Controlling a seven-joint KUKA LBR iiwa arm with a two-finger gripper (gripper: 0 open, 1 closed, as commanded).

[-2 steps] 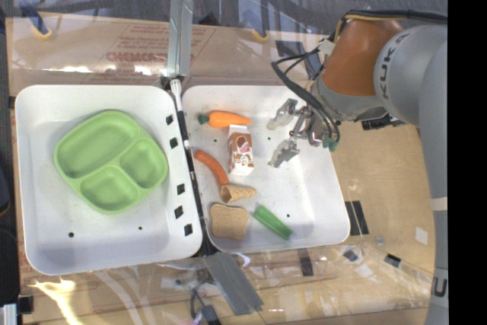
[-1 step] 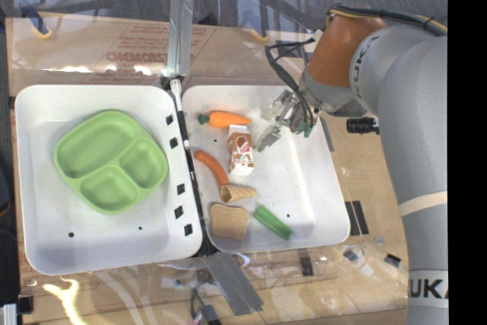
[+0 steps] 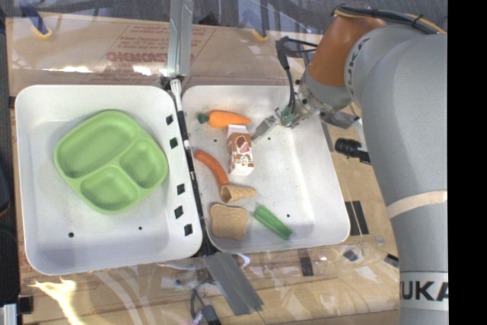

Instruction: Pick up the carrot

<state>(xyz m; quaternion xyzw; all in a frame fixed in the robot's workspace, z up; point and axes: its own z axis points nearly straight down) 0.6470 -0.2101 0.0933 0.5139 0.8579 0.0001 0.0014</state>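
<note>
End effector beside milk carton, near carrot.

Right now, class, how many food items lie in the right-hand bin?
6: carrot at top, carton below it, sausage left, cone, toast and green piece at bottom.

Glossy white plastic bins — matt green plastic plate, smooth orange carrot.

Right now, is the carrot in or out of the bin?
In. The carrot lies on the right bin's floor near its far wall, nothing gripping it.
</note>
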